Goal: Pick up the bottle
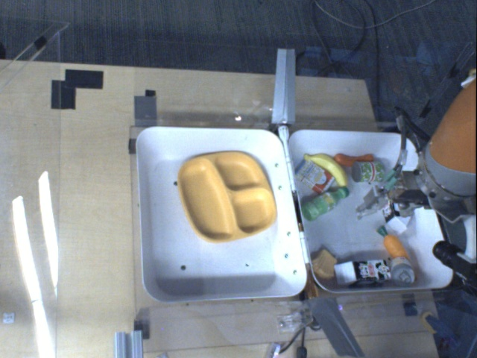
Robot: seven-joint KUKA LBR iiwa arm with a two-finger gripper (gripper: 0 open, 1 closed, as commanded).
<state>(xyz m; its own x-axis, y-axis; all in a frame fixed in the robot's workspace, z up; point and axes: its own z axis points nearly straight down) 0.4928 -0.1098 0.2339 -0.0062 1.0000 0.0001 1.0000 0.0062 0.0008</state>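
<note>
The gripper (378,198) is hanging open and holding nothing over the right bin (350,233), near the green bottle (323,203).
It is getting ready to grab; next it needs to go left and down. That bin is also holding a banana (329,167). The left bin (160,200) is holding a yellow tray (226,195).

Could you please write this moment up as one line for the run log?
arm: over right bin | gripper: above bin floor, right of green bottle | holding: nothing seen | left bin: yellow tray | pick: not done
</note>
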